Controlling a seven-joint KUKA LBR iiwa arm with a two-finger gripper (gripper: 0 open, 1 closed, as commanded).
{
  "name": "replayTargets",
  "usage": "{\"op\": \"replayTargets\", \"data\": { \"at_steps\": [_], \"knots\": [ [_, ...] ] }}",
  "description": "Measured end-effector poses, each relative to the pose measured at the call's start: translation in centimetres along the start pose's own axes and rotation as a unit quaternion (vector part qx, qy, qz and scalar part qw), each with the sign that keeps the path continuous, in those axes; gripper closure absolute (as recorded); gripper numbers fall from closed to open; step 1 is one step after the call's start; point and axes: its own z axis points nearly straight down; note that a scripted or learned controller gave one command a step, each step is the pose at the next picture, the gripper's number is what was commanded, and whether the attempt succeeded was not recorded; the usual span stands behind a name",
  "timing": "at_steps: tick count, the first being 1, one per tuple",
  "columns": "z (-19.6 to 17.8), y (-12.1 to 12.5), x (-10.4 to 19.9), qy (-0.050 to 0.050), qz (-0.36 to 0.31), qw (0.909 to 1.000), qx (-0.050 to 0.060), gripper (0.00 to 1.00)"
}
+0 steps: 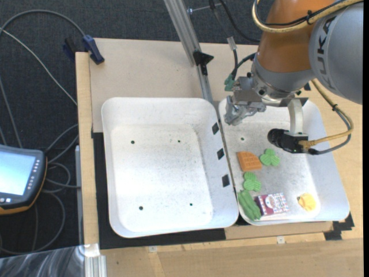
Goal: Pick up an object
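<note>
My gripper [235,115] hangs over the far left part of the right bin [331,172], near the divider between the two bins. Nothing shows between its fingers. In front of it on the bin floor lie an orange block [249,161], a green clover-shaped piece [269,158], another green piece [251,183], a long green item [248,205], a pink and white packet [272,204] and a small yellow object [307,201]. All of these lie apart from the gripper, toward the bin's near side.
The left bin [158,166] sits beside the right one. A slanted metal pole [183,27] rises behind the bins. A black cable fitting [286,141] hangs from the arm over the right bin. A tablet [17,178] sits at the left edge.
</note>
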Motion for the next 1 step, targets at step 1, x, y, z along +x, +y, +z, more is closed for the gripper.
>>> {"op": "replayTargets", "data": {
  "at_steps": [1],
  "knots": [
    [2.03,-2.35,3.65,0.0,0.0,1.0,0.001,1.0]
  ]
}}
